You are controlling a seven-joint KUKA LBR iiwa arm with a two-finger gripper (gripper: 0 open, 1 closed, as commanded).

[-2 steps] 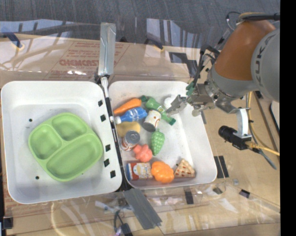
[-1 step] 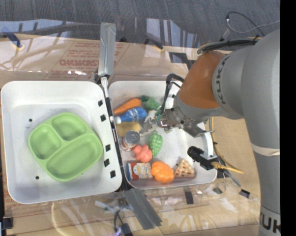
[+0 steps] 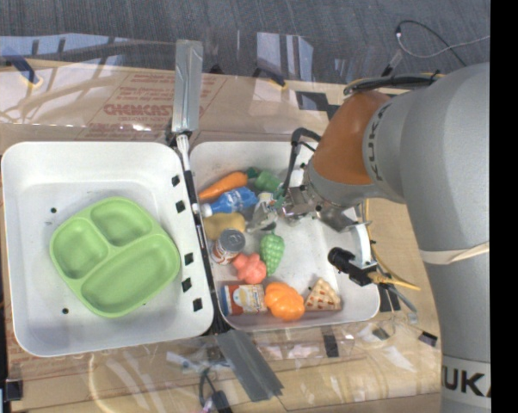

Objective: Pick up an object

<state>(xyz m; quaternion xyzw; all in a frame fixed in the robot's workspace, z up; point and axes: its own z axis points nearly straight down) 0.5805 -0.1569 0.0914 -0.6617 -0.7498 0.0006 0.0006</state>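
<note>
My pincer (image 3: 272, 213) hangs low in the right bin (image 3: 355, 310), over the toys crowded by its left wall; whether it grips anything, I cannot tell.

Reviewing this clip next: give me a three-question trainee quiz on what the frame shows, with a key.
1. True or false: the green divided plate lies in the same bin as the toy food.
2. Which bin is the gripper over? A) left bin B) right bin
3. Fill in: the carrot lies at the right bin's ____ edge (camera view).

Key: 1 false, it lies alone in the left bin; 2 B; 3 upper.
</note>
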